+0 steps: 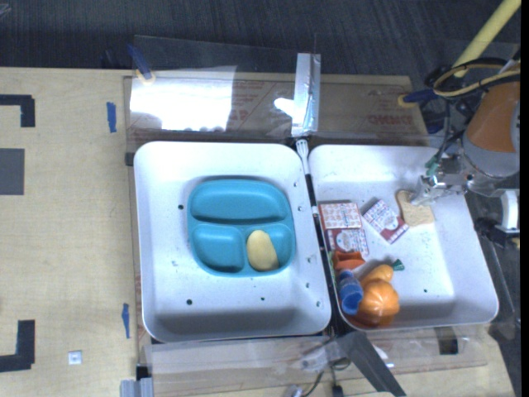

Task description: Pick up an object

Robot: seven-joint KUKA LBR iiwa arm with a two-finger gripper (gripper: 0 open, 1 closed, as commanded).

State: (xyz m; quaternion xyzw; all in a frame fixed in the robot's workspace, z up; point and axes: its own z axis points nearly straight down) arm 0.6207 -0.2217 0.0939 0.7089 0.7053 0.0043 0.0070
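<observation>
Camera view looks down on two white bins; the arm [494, 131] comes in from the right, and its gripper [431, 185] hangs over the far right part of the right bin [463, 263]. How the gripper is set I cannot tell; its tip is small and blurred against the white floor.

Just beneath and to the left of it lies a tan piece [413, 208], seemingly flat, which looks like the nearest target. A little card packet [385, 219] lies just beside that piece, and two more packets [342, 227] sit further left. A flat thing offers little to grip, so a close could slide off it or nip the neighbouring packet instead.

Near the bin's near left corner an orange gourd [378, 298], a blue bottle [350, 291] and a carrot-like bit [349, 260] crowd together, touching. In the left bin [157, 246] a yellow lemon [262, 250] rests in a blue tray [240, 224], well apart.
</observation>
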